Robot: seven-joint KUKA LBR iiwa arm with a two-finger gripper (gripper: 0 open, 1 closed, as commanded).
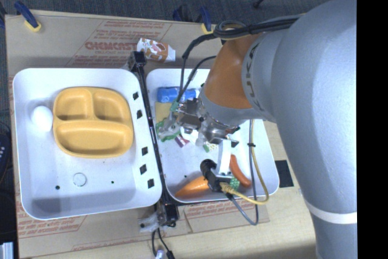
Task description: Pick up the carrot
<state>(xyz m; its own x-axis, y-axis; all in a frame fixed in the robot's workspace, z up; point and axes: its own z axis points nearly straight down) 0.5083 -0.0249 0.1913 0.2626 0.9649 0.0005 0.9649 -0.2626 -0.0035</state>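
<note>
the carrot (191, 187) is lying by the right bin's (182, 161) near wall. the gripper (193, 123) is hanging farther back; i am not managing to tell whether it is open or closed. the carrot is looking light, stiff, smooth and tapering, so i am judging a grip across its thicker part safest.

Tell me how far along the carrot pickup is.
Done: the gripper hangs over the right white bin, close to the orange tapered carrot. In hand: nothing visibly held; the carrot lies on the bin floor by the near wall. Left: grasping and lifting it.
</note>
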